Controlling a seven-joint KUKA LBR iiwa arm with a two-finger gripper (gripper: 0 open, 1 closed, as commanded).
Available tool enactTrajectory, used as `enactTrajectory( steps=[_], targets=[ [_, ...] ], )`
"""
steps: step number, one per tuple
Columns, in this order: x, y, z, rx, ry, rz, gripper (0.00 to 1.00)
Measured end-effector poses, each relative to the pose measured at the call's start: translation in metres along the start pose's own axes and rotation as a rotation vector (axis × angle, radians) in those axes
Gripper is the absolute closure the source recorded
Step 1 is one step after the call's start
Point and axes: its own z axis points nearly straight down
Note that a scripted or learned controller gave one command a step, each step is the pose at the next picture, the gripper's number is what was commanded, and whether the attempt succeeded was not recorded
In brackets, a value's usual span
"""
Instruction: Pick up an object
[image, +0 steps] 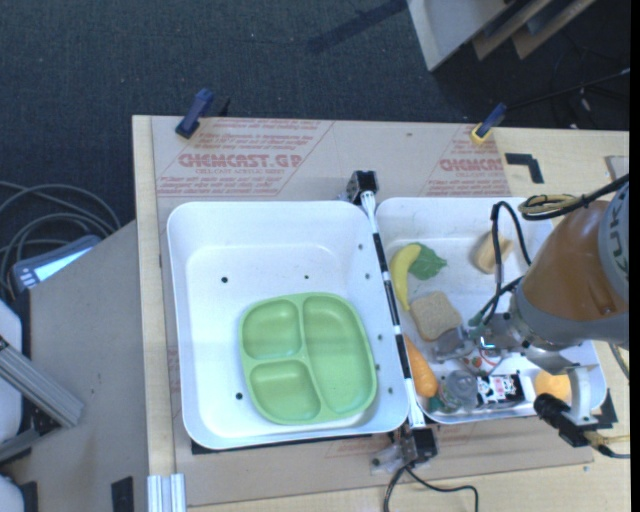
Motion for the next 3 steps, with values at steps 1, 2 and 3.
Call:
enactTrajectory(
  steps=[1,2,3],
  targets=[
    [0.025,0.120,-0.054,-0.005,-0.001,-0.003,0.00],
    [0.019,0.081,-0.002,-0.004,-0.001,-0.001,0.00],
    [0.015,0.003,-0.002,-0.011,-0.003,-0.001,0.00]
  ],
)
